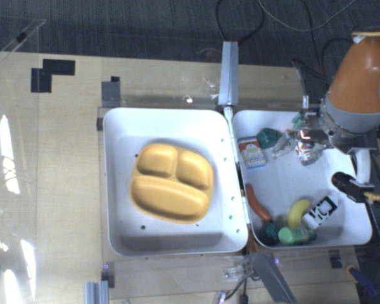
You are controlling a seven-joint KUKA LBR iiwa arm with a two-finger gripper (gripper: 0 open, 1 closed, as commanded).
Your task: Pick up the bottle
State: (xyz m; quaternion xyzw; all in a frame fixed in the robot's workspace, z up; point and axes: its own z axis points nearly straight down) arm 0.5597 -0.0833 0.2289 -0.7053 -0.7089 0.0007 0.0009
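The smooth yellow moulded tray [172,181], with three rounded compartments, lies in the left bin [117,233]. In the right bin [361,236], the green bottle [290,235] lies on its side against the near rim, just beside a curved yellow banana [296,212], a red sausage-shaped piece [258,206] and a black-and-white box [320,212]. A small carton [252,153] with unreadable print sits near the divider. The gripper [302,139] hovers over the far part, metal fingers parted, gripping nothing.
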